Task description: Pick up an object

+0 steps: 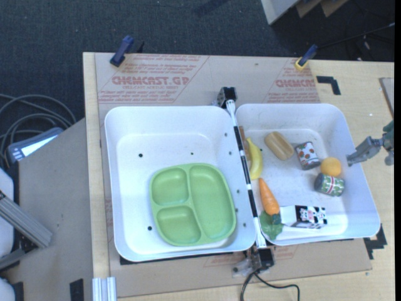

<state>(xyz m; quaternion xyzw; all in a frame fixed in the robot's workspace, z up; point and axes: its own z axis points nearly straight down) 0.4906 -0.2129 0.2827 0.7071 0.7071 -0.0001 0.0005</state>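
Nothing is picked up: the gripper hangs at the right bin's edge, whether open or closed I cannot tell, while the orange lies near it inside.

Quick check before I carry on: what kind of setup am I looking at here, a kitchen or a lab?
Likely a robotics lab bench, not a kitchen: two white bins clamped to a board, toy food such as a carrot and banana, and loose cables on the carpet.
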